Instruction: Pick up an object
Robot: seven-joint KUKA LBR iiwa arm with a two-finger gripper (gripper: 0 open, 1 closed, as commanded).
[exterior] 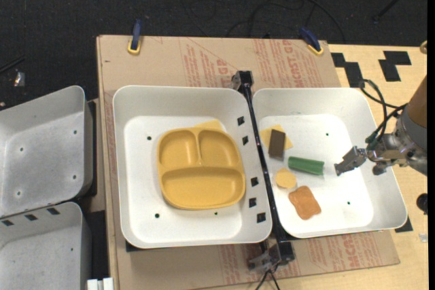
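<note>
Gripper point(348, 163) sits low over the right bin point(353, 112), reaching in from the right edge — whether it is released or clenched cannot be told, and nothing shows in its grasp. Green cylinder point(305, 165) lies just left of it, close but apart; a brown block point(276, 143), a pale yellow disc point(286, 179) and an orange piece point(304, 202) lie further left, toward the divider. Left bin point(136, 112) holds a yellow divided tray point(201, 168) — well apart from the gripper.
</note>
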